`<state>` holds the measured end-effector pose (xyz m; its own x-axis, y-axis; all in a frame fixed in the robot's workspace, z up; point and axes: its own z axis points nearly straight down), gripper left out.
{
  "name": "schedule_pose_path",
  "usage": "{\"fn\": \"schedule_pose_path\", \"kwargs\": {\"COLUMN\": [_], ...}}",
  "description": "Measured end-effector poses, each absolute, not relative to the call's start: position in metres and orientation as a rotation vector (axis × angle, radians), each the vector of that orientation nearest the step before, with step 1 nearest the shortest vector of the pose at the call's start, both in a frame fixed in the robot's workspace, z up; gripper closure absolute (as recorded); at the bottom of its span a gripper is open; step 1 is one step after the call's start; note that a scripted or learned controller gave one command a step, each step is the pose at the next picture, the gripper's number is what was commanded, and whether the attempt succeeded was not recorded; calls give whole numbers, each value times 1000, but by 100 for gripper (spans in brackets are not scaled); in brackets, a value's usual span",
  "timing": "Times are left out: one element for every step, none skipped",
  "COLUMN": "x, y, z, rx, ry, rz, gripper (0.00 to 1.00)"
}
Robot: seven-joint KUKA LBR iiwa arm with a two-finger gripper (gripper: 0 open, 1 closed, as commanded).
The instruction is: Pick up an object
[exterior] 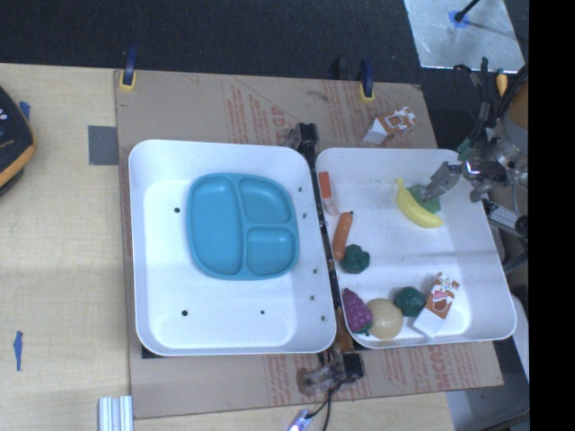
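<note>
At the far left edge of the frame a dark device with a yellow rim [11, 146] lies on the wooden table [54, 268]. A brown cardboard sheet [225, 106] covers the middle of the table, held along its upper edge by two clamps, and both bins sit on it.

The left bin [153, 326] holds a blue divided plate [243, 225] with three compartments, lying flat in the bin's upper middle.

The right bin [490, 294] touches the left one along a shared seam. Just inside its left wall lie a small orange-and-white stick [325, 187], and below it an orange carrot [341, 233] standing roughly upright in the frame, with a dark green lump [357, 259] just beside its lower end. Along the bin's lower edge sit a purple bunch of grapes [357, 310], a pale round ball [384, 319] touching it, a second dark green piece [410, 300], and a small red-and-white carton [440, 298] at the right. Another such carton [392, 125] lies on the cardboard above the bin.

A yellow banana [418, 208] lies in the upper right part of the right bin. The hand [440, 183] reaches in from the right edge, angled down toward the banana's upper right end, touching or nearly touching it; whether it is open, closed or gripping cannot be told from this view.
</note>
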<state>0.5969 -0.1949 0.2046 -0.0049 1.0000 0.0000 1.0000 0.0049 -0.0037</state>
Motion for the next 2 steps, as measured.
{"fn": "schedule_pose_path", "kwargs": {"x": [644, 646], "y": [-178, -212], "z": [93, 188], "rx": [-2212, -2219], "ry": [-2225, -2226], "rz": [6, 0], "gripper": [0, 0]}}
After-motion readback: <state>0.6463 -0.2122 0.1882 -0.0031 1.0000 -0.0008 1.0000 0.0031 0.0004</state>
